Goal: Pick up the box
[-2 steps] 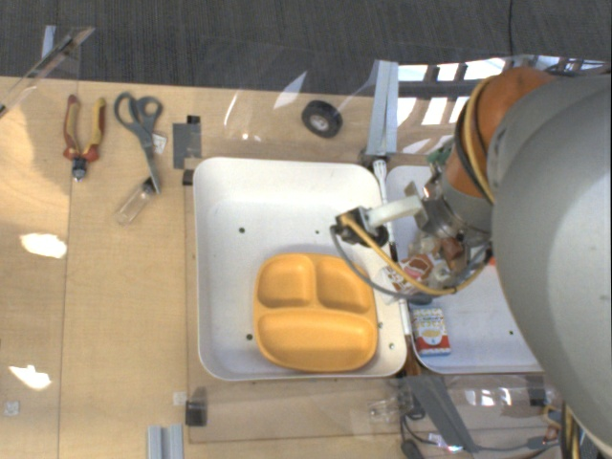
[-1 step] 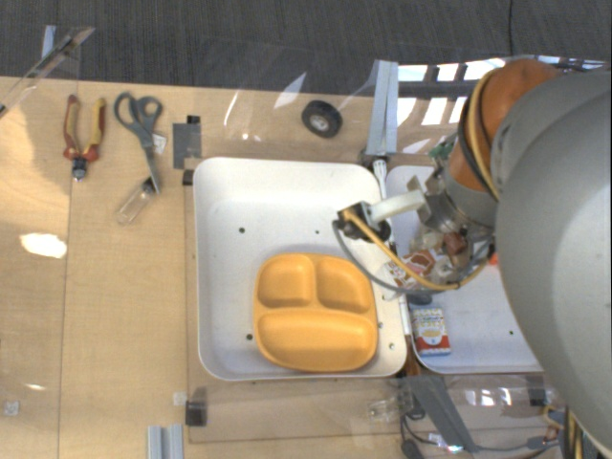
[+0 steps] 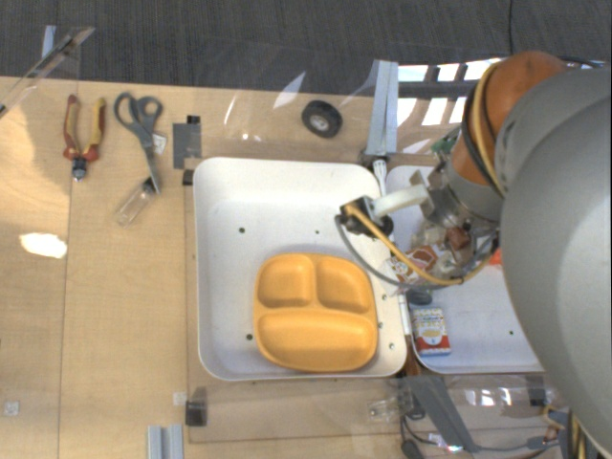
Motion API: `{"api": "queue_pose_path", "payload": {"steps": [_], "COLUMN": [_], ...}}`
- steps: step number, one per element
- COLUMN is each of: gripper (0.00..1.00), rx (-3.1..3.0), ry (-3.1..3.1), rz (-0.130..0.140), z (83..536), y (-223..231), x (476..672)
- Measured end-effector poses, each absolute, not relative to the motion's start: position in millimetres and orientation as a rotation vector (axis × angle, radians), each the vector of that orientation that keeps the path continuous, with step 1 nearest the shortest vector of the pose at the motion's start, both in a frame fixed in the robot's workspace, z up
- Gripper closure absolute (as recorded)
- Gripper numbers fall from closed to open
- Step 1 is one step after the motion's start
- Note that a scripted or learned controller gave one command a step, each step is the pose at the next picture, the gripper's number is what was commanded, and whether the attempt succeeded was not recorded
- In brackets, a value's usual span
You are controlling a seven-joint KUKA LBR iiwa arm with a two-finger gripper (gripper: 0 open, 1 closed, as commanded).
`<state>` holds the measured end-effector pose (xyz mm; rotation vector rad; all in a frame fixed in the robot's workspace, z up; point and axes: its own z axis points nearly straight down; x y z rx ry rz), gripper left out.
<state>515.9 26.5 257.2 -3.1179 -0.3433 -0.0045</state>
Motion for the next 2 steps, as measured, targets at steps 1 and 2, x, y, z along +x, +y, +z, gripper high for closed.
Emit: {"api": "queue_pose_path", "payload": {"steps": [1,2], "gripper": [1.0,1.0], "rx": [-3.116,-3.114], "ry": [-0.351,-0.359], "rz": [-0.006,-0.007], "z": [267.1,276.8], "y": [26.7,27.0], "x": [517.3,518.7]}}
